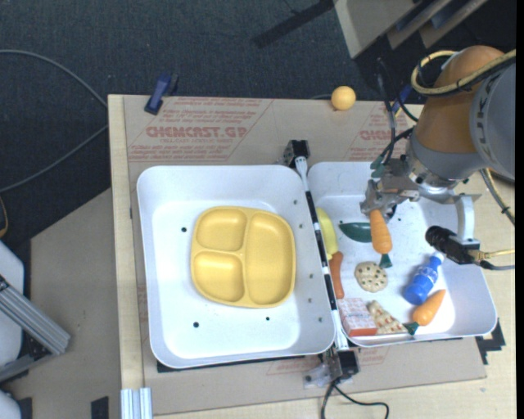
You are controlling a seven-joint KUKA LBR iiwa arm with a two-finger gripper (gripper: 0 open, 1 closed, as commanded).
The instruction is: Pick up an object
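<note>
Currently listed, right bin: toy carrot, upright at the far side, its top between the fingers of the gripper, which are closed on it. Likely mid-lift. Left bin: yellow divided plate, central, unused.

The counter is a pale board still wearing its brown protective paper, printed with red lettering that repeats across its far half. Beyond it lies a dark blue-grey carpeted floor — a thin grey cable curves across it at the upper left. A small blue clip sits at the counter's far left corner, and a little orange ball rests near its far edge. At the lower left stands an aluminium frame rail, angled. A beige piece of furniture shows at the top right. The light is even and soft.
</note>
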